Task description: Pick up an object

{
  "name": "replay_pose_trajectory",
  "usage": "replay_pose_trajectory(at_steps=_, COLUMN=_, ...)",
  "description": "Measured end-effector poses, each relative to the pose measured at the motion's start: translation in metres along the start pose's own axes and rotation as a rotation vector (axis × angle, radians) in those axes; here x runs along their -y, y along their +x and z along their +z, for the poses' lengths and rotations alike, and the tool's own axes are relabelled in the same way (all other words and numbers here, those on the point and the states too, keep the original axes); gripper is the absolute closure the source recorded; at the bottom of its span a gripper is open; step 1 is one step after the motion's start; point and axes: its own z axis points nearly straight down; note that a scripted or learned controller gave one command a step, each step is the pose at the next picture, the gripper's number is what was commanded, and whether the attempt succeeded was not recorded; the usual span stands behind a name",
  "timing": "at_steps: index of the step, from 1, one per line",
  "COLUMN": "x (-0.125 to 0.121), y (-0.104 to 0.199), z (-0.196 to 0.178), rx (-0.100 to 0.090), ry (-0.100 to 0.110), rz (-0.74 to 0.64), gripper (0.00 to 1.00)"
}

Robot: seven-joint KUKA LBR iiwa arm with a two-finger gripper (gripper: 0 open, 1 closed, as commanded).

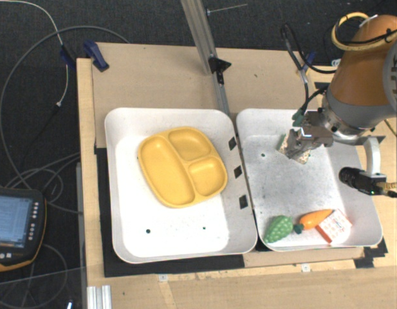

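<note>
- The hand (301, 148) hangs low over the far part of the right bin (275, 192); whether it is spread or pressed together cannot be told, and nothing is seen in it.
- The pickable things lie at that bin's near edge: a green toy (279, 228), an orange carrot (314, 218) and a small carton (334, 226).
- This looks like the approach step; next the hand would need to travel nearer and descend over one.
- The left bin (121, 192) holds a yellow divided plate (181, 165).
- The wooden tabletop (153, 69) stands over dark carpet strewn with cables.

A green toy vegetable (279, 228) lies at the right bin's (269, 192) near edge, close to its left corner. Just right of it an orange carrot (315, 218) lies slanted, touching a small orange-and-white box (334, 227) near the right corner.
</note>
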Motion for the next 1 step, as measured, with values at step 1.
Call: replay_pose_trajectory(at_steps=1, x=-0.0088, y=0.0587, z=-0.0057, rx=0.0, ry=-0.004, rz=-0.002, gripper=1.0)
